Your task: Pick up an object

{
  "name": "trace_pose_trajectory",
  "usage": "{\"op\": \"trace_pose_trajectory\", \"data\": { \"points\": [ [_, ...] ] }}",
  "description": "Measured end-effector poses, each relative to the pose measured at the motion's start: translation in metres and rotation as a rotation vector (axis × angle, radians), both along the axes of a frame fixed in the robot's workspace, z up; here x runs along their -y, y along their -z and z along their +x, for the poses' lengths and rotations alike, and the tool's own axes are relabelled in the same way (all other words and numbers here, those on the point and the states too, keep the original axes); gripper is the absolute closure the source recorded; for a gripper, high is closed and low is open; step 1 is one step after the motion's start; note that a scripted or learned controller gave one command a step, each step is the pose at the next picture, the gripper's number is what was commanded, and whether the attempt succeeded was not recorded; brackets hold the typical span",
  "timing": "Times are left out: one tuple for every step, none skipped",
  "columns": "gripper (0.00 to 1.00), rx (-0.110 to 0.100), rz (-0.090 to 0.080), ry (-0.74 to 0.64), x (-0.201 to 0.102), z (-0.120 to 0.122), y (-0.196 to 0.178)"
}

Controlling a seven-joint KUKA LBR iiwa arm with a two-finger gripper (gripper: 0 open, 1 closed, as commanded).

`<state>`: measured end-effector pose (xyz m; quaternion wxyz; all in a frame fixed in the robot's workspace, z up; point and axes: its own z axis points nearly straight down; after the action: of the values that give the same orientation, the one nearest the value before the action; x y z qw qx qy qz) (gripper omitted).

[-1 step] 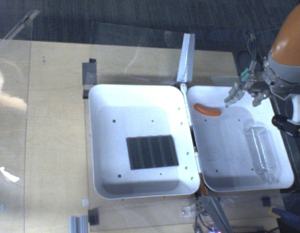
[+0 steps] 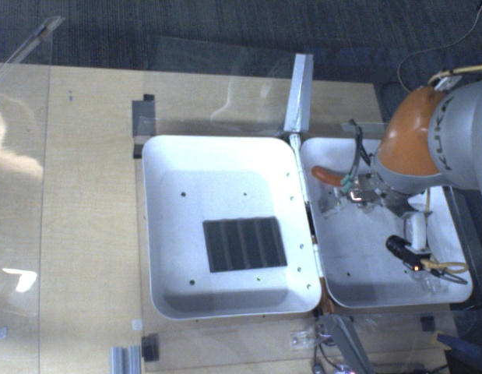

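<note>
At the far left lies the bare wooden bench (image 2: 69, 209), with a small black clamp (image 2: 147, 104) by the upper left corner of the left bin (image 2: 159, 209). In that bin, low and centre, a dark ribbed slab (image 2: 244, 244) lies flat, well apart from me. A grey metal post (image 2: 300, 92) rises where the two bins meet at the top. In the right bin (image 2: 365, 287), near its upper left corner, lies an orange-red object (image 2: 326, 175). My gripper (image 2: 353, 195) hangs just right of it, very close; I cannot tell whether it is released or clenched. My orange band (image 2: 408, 135) fills the frame's right, hiding the bin's upper right.
</note>
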<state>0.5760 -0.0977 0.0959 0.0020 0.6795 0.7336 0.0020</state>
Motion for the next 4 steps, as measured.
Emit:
{"op": "trace_pose_trajectory", "data": {
  "points": [
    [0.00,0.005,0.000,0.010,-0.005,0.055,0.007],
    [0.00,-0.017,-0.003,-0.073,-0.010,0.091,0.010],
    [1.00,-0.012,-0.006,-0.077,-0.009,0.092,-0.002],
    [1.00,0.005,-0.003,-0.288,-0.051,0.095,-0.092]
  ]
}}
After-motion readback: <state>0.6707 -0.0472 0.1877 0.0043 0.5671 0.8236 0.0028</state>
